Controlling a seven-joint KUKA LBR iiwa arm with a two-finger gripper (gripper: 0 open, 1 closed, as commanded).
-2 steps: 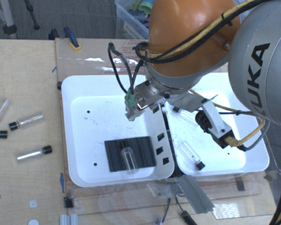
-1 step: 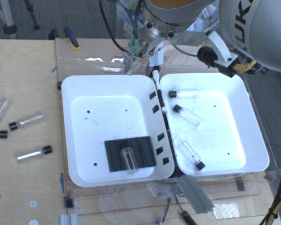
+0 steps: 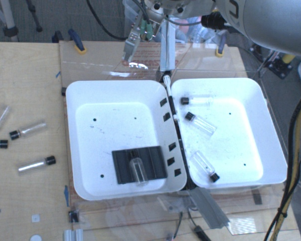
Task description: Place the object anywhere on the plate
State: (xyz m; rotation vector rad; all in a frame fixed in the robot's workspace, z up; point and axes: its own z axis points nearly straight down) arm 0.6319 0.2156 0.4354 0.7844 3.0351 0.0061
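Look first at the gripper [image 3: 165, 75]: it hangs at the far end of the seam between the two bins, its long slim finger assembly pointing down to about the rim where the bins meet. You cannot tell from this view whether it is parted or closed, and nothing is visibly caught in it.

Below and to the left of it, the left bin [image 3: 85, 97] carries the dark plate [image 3: 121, 165] near its front edge. One clear vial [image 3: 137, 168] already lies on that plate, roughly at its middle and reaching to the front edge. Judged from how things lie, the placing looks done for that vial, and the arm appears clear of it; what would remain is only to confirm that it rests stably, which you cannot be sure of from here.

To the right, the right bin [image 3: 251, 104] holds three more vials with black caps: one near the far wall [image 3: 196, 101], one just below it, lying aslant [image 3: 200, 124], and one toward the front [image 3: 205, 166]. All three lie apart from one another and none touches the plate.

Further out, on the tabletop [image 3: 25, 74] to the left of the bins, you can count about four loose vials, with part of another at the picture's left edge; the count there is uncertain.

So: two bins, one plate, one vial on the plate, three in the right bin.
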